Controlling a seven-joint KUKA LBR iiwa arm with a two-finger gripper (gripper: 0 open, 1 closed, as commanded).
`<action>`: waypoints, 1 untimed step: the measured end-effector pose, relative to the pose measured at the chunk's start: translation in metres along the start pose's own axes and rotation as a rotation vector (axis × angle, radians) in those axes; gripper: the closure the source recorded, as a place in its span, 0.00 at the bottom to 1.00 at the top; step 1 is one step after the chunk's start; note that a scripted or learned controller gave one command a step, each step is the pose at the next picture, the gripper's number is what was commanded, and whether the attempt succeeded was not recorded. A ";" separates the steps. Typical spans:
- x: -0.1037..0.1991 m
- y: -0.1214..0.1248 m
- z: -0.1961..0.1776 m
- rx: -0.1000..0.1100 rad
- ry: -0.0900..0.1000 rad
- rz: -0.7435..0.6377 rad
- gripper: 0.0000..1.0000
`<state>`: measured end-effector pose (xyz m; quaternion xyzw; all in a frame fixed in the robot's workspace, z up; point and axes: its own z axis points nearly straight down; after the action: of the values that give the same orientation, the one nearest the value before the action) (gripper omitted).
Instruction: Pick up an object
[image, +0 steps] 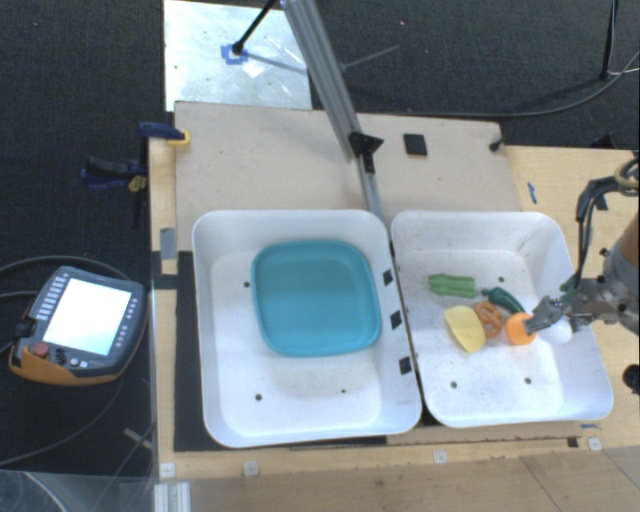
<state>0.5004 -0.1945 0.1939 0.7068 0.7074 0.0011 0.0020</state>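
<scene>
The right bin (500, 400) holds a small cluster of toys. A light green piece (452, 285) lies toward the back, with a dark green one (503, 298) just right of it. A yellow piece (464, 328) sits in front, touching a reddish-orange ring-like piece (489, 317) and an orange ball (519, 329). My gripper (548, 315) reaches in from the right and hangs low at the bin's right side, right beside the orange ball. A small white object (560, 333) lies just under it.
The left bin (225, 400) holds a square teal plate (315, 298). A metal pole (335, 85) slants over the bench behind the bins. A teach pendant (75, 322) lies on the floor at the left.
</scene>
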 end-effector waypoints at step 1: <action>0.010 -0.001 -0.052 0.000 0.000 -0.001 1.00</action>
<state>0.4996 -0.1845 0.2454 0.7066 0.7076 0.0013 0.0020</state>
